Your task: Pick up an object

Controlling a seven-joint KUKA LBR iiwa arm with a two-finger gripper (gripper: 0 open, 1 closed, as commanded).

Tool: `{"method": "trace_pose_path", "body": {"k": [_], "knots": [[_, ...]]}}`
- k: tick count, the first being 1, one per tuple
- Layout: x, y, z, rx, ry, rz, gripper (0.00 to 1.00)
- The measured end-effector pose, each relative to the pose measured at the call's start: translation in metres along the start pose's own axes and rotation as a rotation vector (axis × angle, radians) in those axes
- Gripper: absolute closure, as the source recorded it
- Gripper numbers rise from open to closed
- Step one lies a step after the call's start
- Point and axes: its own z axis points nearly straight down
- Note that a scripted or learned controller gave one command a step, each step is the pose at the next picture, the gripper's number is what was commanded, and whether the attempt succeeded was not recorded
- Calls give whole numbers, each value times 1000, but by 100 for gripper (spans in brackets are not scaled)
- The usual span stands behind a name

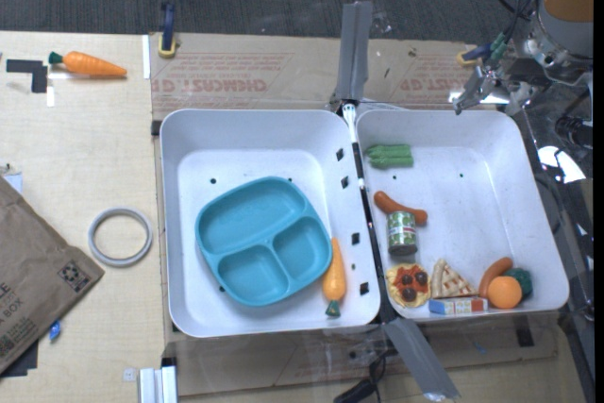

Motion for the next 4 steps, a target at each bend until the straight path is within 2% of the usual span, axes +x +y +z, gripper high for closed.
{"method": "trace_pose_path", "body": {"k": [1, 2, 3, 4], "knots": [[38, -50, 133, 1, 0, 267, 0], [59, -94, 172, 1, 1, 298, 0], [9, -52, 171, -1, 0, 319, 0], [52, -110, 172, 2, 1, 439, 0]]}}
